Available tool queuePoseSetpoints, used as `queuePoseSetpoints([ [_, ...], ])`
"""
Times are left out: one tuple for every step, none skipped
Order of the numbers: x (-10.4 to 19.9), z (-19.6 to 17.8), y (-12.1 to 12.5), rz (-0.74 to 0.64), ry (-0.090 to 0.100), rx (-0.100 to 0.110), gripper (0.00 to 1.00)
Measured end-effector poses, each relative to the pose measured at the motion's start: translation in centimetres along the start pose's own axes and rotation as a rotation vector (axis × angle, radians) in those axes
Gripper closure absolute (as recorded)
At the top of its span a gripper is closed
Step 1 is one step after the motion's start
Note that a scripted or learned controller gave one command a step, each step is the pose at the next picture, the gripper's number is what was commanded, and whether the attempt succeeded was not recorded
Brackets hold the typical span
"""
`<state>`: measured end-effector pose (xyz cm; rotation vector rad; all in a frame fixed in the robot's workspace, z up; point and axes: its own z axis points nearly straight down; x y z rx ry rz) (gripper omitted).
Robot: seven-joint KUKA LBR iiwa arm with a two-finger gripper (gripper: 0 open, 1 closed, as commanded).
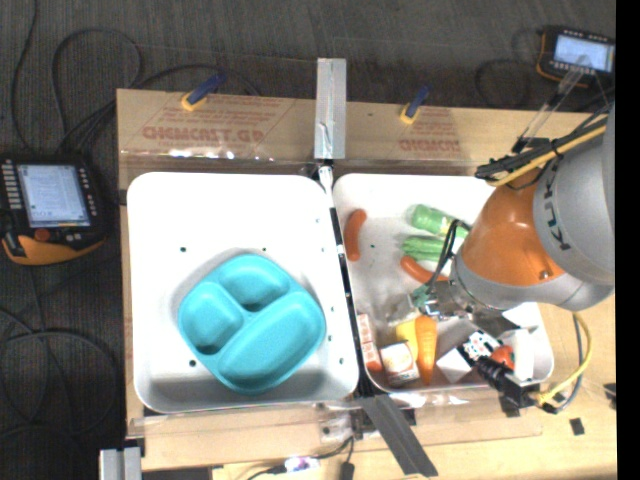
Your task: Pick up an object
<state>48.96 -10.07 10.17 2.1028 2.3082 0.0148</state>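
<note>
The grey arm (585, 218) bears "KU"; red print on the cardboard (230, 128) is blurred.

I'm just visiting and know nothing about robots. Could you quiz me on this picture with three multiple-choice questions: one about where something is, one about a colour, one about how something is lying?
1. Where does the divided plate lie?
A. in the left bin
B. in the right bin
C. on the floor

2. What colour is that plate?
A. red
B. turquoise
C. black

3. How is the toy carrot lying in the right bin?
A. standing on the bin's rim
B. resting on the turquoise plate
C. lying flat on the bin floor among other small items

Answers: 1 A, it sits on the left bin floor. 2 B, it is plainly blue-green. 3 C, it lies flat beside a small carton, below the arm.
</note>
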Motion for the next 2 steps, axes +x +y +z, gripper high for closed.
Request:
queuePoseSetpoints([
  [0.1,0.2,-0.2,0.0,0.002,0.007,0.0],
  [0.1,-0.9,-0.1,0.0,0.003,0.004,1.0],
])
